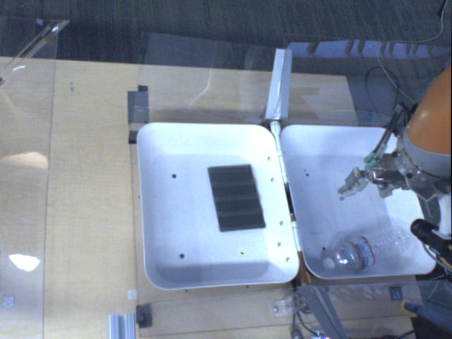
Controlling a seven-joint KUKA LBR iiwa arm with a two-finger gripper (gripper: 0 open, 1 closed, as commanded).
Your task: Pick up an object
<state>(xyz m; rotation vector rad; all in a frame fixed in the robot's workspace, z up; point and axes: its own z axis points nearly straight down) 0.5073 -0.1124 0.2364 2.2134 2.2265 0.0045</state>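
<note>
While my end effector (353, 183) hangs over the right bin (311, 147), I cannot tell its opening.
I fear the clear plastic bottle (351, 253) rolls away on contact.

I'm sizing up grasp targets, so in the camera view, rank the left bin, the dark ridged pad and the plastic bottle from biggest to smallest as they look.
1. Left bin
2. Dark ridged pad
3. Plastic bottle

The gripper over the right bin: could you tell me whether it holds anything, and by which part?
Nothing is held: the gripper hangs above the plastic bottle, apart from it.
</note>
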